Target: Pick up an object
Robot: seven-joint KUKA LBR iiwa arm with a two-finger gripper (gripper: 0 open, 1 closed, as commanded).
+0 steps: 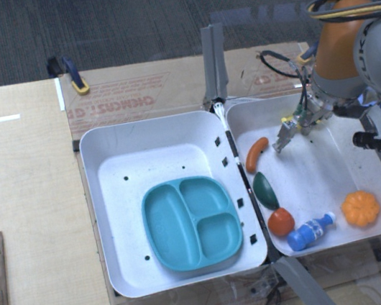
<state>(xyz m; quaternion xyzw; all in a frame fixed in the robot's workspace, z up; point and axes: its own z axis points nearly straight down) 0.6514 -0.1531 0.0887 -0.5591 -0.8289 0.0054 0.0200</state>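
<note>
The right bin (325, 168) holds several small items. An orange sausage-shaped piece (256, 153) lies by the divider, with a dark green oval piece (263, 190) just below it. Further toward the front are a red tomato-like ball (281, 222), a blue bottle with a white cap (311, 231) and an orange pumpkin shape (361, 208). My gripper (286, 135) hangs over the back part of the right bin, a short way right of the orange piece and apart from it. Nothing shows in its grasp.
The left bin (111, 198) holds a teal divided plate (192, 222). A grey post (215, 63) rises behind the divider between the bins. Cables (280, 59) loop behind the wrist. The arm's grey and orange body (347, 47) fills the upper right.
</note>
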